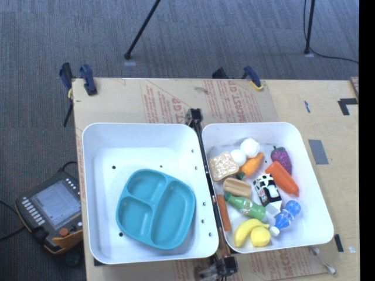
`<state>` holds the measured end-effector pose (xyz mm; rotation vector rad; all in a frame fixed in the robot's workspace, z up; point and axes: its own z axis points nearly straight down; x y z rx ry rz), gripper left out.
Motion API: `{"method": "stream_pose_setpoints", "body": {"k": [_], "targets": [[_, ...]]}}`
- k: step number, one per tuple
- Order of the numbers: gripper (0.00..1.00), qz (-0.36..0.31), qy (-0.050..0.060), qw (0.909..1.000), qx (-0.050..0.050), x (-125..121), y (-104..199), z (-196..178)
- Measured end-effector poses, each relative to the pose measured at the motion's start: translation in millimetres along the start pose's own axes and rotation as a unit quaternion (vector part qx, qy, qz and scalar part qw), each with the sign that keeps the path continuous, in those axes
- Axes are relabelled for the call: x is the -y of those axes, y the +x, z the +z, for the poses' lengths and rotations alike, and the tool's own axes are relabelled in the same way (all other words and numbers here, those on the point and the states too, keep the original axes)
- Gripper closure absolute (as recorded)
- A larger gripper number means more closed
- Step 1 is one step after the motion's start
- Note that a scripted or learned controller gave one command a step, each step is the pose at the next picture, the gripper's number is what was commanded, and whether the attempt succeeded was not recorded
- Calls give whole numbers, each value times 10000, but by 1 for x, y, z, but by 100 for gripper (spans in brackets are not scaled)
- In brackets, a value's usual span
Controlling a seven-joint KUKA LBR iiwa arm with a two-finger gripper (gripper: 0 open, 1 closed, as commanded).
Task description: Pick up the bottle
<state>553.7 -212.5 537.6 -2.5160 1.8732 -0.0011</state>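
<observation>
A green toy bottle [245, 204] lies on its side in the middle of the right white bin [311, 183], its pale cap end pointing to the lower right. It is hemmed in by a hot dog bun [237, 187] above, a red sausage [223, 213] on its left and a yellow banana [247, 230] below. A blue and white bottle-like toy [285, 216] lies just right of it, near the bin's front right corner.
The right bin also holds a cracker [223, 165], two white balls [249, 147], carrots [283, 178], a purple fruit [282, 158], a black and white carton [266, 189] and a lemon [261, 237]. In the left bin [94, 157] lies a teal divided plate [156, 208].
</observation>
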Motion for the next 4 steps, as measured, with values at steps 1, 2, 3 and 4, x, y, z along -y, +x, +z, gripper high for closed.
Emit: {"method": "stream_pose_setpoints", "body": {"k": [1, 2, 3, 4], "targets": [[100, -2672, 1, 9636, 2, 24, -10, 0], [100, -4323, 14, 9017, -11, 7, -2, 0], [100, -5148, 27, 8573, -10, 40, 11, 0], [100, -5151, 28, 8572, -6, 69, 20, 0]]}}
